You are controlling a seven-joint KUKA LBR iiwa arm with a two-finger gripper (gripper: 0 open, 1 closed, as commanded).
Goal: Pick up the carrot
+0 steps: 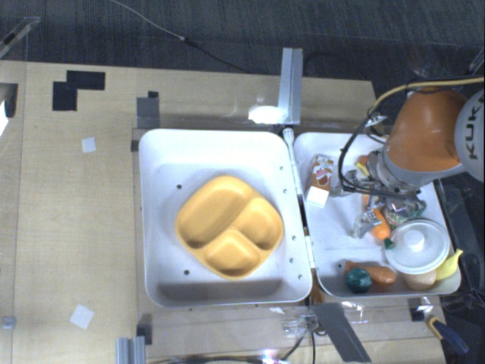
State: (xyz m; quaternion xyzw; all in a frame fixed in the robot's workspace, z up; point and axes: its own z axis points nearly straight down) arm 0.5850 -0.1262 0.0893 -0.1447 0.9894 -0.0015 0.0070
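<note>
Carrot [381, 230] small, orange, mostly hidden under jaws [377, 217], axis unclear; jaws' opening impossible to tell.

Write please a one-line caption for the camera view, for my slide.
KUKA arm's gripper lowered over the carrot in the right bin; yellow divided plate in the left bin.

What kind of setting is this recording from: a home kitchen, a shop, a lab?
Most likely a robotics lab bench. Two white bins sit in metal brackets on a wooden bench, and a grey and orange arm reaches over toy food beside a yellow divided plate.
</note>
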